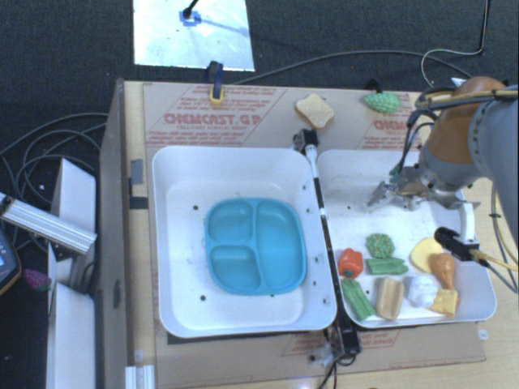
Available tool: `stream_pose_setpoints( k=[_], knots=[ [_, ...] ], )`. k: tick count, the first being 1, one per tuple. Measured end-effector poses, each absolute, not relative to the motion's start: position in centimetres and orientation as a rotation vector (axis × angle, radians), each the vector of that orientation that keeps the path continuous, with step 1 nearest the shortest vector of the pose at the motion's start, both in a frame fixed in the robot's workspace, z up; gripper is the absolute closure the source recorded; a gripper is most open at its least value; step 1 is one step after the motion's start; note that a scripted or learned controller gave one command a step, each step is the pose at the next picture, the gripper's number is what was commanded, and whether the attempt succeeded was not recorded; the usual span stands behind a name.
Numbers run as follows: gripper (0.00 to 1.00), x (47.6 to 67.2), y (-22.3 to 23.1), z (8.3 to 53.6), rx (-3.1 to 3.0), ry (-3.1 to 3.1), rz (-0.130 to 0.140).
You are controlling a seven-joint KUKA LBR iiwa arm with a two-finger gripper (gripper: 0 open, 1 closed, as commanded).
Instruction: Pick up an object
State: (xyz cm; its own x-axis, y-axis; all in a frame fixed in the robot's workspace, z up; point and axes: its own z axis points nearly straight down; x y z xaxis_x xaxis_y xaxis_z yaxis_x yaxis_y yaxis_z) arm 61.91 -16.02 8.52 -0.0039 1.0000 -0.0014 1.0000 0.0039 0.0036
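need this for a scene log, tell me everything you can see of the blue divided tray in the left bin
The blue tray is a light blue, glossy, plastic-looking plate with rounded corners and a raised rim. Ridges split it into three compartments: two across the upper part, one lower left, with the right one running down its side. It lies flat and upright on the floor of the left white bin, roughly centred and turned slightly askew. Nothing lies in it, and it touches only the bin floor, clear of the walls.
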Motion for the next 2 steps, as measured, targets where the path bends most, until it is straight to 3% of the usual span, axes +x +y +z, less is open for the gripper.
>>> stream_pose_setpoints(
  k=[1, 2],
  knots=[
    [0.0, 56.7, -10.5, 16.9, 2.213, 2.225, 0.004],
    [0.0, 54.5, -12.8, 8.4, 2.219, 2.222, 0.001]
  ],
)
